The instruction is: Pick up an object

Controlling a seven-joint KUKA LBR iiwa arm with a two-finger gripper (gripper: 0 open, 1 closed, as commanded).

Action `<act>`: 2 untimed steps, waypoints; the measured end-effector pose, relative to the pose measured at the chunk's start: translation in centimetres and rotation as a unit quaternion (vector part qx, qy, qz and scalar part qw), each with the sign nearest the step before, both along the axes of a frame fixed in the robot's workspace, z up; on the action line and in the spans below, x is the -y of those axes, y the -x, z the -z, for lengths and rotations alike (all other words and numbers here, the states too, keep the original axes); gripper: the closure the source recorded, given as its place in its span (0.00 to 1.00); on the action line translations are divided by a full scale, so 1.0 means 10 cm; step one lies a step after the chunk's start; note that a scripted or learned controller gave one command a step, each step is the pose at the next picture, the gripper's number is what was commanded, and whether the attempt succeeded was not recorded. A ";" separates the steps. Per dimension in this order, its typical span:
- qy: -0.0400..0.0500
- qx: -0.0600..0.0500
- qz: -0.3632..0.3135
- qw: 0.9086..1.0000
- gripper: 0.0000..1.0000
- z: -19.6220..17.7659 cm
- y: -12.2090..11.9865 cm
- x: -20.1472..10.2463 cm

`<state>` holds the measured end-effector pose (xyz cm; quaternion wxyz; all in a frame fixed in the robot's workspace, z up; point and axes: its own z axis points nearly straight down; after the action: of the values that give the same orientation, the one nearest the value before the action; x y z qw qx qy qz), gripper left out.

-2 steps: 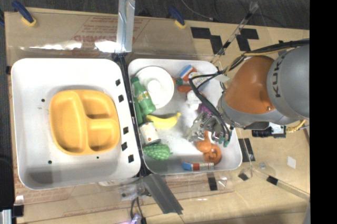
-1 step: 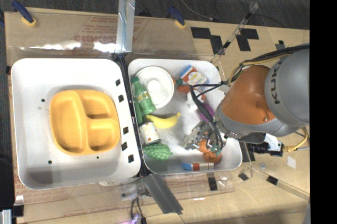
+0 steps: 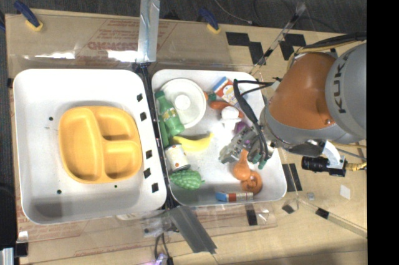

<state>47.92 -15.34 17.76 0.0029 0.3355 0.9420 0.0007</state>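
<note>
Orange toy (image 3: 247,175) lies in right bin (image 3: 274,192), near its front right corner, just below gripper (image 3: 239,146). Long axis runs up-down, narrow neck toward gripper. Banana (image 3: 194,142) sits just left of gripper. Gripper state: cannot tell, wires clutter it.

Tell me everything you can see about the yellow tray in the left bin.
The yellow tray is a rounded-corner divided plate that looks like smooth plastic. It has three compartments: one long one along its left side and two smaller ones on the right. It lies flat, open side up, slightly rotated, near the middle of the left bin, resting on the bin's floor. Nothing sits in it and no other object touches it.
</note>
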 end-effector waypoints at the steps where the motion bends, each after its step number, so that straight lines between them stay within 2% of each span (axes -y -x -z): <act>1: -0.001 -0.004 -0.087 0.996 1.00 0.80 0.03 -0.19; 2: -0.002 -0.004 0.155 0.988 1.00 0.86 0.02 -0.52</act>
<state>47.70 -10.18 9.13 -0.0019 0.4773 0.8787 0.0005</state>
